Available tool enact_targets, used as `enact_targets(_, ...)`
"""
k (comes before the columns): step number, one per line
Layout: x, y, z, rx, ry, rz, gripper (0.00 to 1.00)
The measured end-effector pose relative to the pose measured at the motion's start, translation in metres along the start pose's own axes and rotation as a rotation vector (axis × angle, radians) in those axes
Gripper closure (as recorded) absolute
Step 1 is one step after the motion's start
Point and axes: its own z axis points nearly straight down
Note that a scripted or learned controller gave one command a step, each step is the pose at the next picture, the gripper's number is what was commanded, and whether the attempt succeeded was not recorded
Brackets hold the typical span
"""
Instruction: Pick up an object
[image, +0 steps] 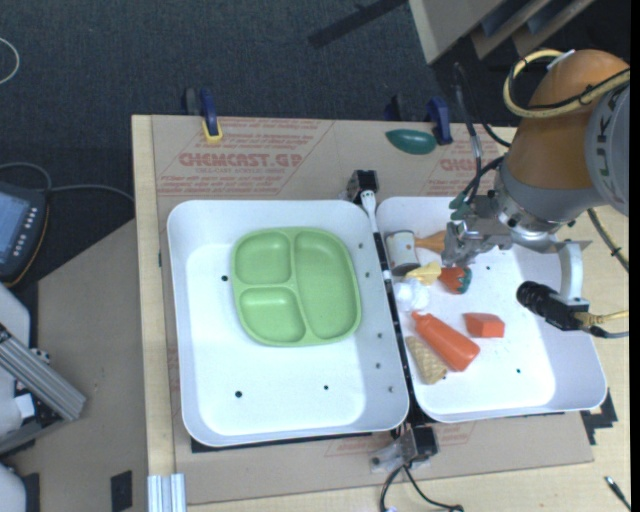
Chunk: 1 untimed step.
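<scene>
My gripper (459, 252) hangs low over the back middle of the right bin (560, 385), reaching in from the right under the orange-banded wrist. Directly below its tip lies a small red and teal object (456, 280), touching or nearly touching it. A yellow piece (424, 272) and a small white object (410, 295) lie just to the left. Farther forward are an orange-red bottle shape (447, 340), a red-orange block (484, 325) and a tan waffle-textured piece (428, 362). A silvery can (400, 246) and an orange scrap (431, 240) sit by the bin's back left wall.
The left bin (200, 380) holds a green divided plate (297, 285). A black cylinder with a cable (546, 303) sticks out over the right bin's right side. A teal object (411, 140) lies on the bench behind the bins.
</scene>
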Motion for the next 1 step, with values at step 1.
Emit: enact_targets(1, 0.0527, -0.0025, 0.0059, 0.000, -0.001, 0.002, 1.00)
